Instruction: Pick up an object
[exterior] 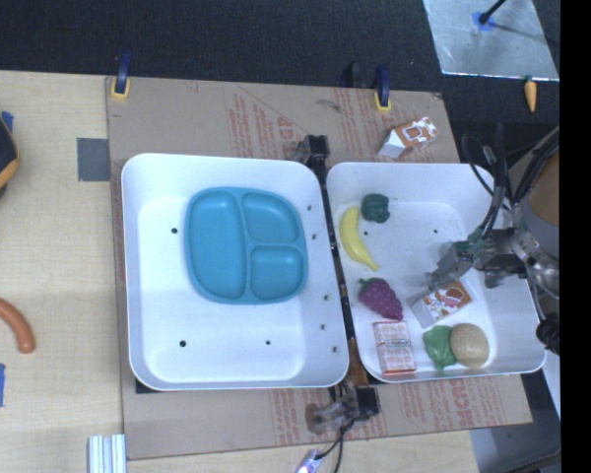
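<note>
Pincer (453,264) blurred above small carton (444,301); grip state unclear; arm cut off.

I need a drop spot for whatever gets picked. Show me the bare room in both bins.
Left bin: bare floor in front of and left of the blue tray. Right bin: open patch right of the banana and green piece. Crowded along its front: grapes, carton, box, potato, with the end effector there.

A divided plate (246,244) lies in the left bin (143,363). The right bin (414,185) holds a banana (356,239) near its left edge, grapes (380,298) below it, and cartons (394,348) along its front edge.
</note>
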